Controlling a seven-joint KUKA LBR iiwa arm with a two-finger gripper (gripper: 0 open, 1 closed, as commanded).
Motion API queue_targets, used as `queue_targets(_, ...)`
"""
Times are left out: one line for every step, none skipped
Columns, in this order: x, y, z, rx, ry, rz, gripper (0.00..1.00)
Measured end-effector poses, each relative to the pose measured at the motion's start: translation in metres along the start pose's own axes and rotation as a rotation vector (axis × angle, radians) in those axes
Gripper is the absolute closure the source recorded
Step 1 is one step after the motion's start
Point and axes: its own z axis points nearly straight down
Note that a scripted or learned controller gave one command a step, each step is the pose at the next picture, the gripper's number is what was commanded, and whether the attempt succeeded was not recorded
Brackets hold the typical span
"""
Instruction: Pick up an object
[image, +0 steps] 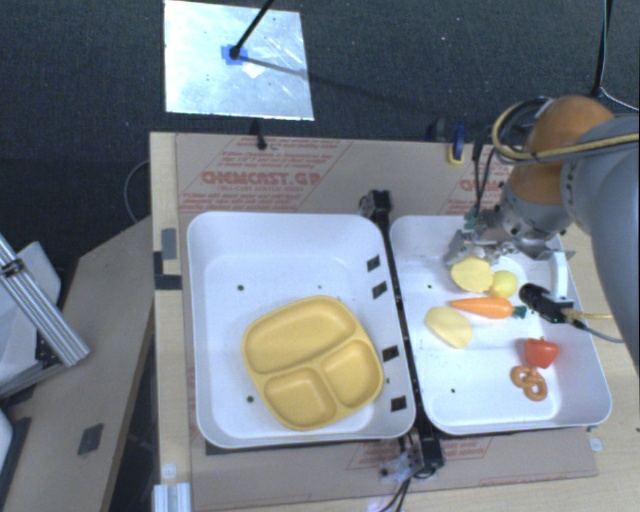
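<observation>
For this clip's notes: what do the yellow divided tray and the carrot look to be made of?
The yellow tray looks like moulded plastic with a matte to satin finish: uniform colour, rounded edges, three smoothly pressed compartments. The carrot looks like a plastic toy: flat, even orange, a smooth surface, a stubby green tip. Whether it is hard plastic or soft rubbery material cannot be told from this view.

The arm runs off the right edge, and its wrist hides the pincer's fingers.
</observation>
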Motion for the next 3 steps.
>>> queue_targets(0.002, -0.008, -0.052, -0.001, 0.000, 0.004, 1.00)
queue_targets(0.009, -0.005, -0.115, -0.003, 0.000, -0.001, 1.00)
queue_targets(0.005, -0.004, -0.180, -0.004, -0.001, -0.001, 1.00)
